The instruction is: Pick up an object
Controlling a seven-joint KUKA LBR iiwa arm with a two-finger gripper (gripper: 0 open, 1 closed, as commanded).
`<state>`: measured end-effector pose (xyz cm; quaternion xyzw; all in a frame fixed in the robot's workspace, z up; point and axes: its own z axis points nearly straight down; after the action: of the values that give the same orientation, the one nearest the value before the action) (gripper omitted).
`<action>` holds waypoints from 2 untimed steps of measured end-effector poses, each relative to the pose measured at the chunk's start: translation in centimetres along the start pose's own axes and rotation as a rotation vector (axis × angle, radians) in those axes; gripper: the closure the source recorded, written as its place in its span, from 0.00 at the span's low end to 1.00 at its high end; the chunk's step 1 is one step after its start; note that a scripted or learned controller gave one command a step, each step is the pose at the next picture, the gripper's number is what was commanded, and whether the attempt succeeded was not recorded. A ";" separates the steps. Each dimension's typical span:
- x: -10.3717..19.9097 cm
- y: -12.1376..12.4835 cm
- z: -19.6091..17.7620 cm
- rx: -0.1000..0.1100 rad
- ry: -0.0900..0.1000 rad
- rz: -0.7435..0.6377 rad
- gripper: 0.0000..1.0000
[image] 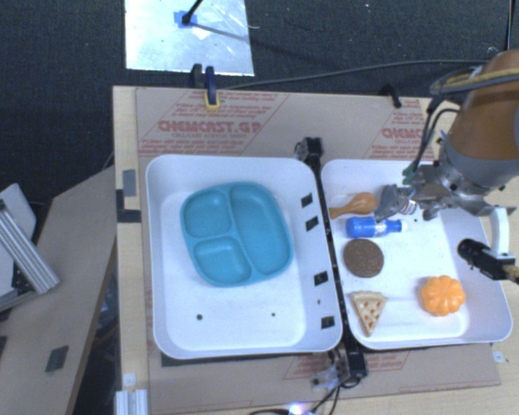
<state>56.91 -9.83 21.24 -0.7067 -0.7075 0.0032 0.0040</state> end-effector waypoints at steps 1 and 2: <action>0.0 0.3 -0.6 -0.012 -0.001 -0.002 0.00; 0.4 -0.7 4.9 -0.007 0.000 0.000 0.00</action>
<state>56.21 -9.47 16.32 -0.7068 -0.7074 0.0008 0.0014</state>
